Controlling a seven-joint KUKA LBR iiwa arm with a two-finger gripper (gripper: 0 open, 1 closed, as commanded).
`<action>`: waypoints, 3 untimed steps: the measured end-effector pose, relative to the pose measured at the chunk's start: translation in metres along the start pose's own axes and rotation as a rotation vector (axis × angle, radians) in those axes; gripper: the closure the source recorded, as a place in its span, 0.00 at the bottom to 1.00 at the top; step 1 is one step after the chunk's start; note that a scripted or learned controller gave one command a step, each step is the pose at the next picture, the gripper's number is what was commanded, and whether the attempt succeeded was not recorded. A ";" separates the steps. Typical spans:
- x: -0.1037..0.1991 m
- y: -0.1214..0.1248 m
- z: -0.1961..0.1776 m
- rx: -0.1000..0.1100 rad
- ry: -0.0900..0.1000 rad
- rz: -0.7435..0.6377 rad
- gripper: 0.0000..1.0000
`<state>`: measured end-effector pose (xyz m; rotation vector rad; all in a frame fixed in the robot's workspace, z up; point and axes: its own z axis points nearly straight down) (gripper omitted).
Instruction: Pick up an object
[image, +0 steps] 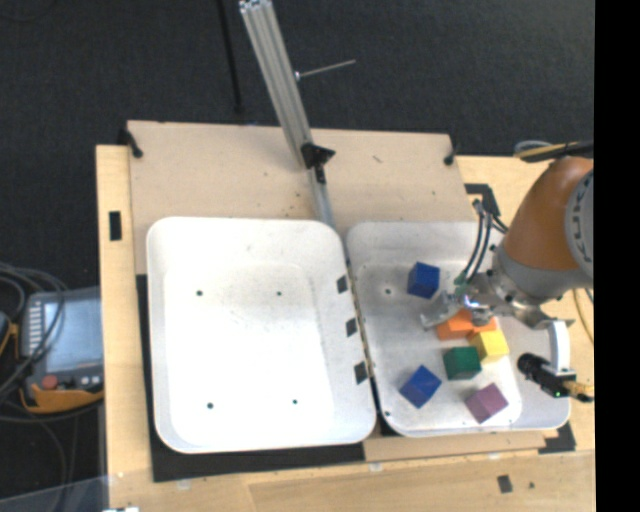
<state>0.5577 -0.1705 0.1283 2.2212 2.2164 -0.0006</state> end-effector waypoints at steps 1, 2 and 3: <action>-0.001 0.001 0.030 -0.001 0.000 0.000 0.00; -0.002 0.002 0.019 -0.005 0.000 0.006 1.00; 0.001 0.013 -0.033 -0.004 0.001 -0.005 1.00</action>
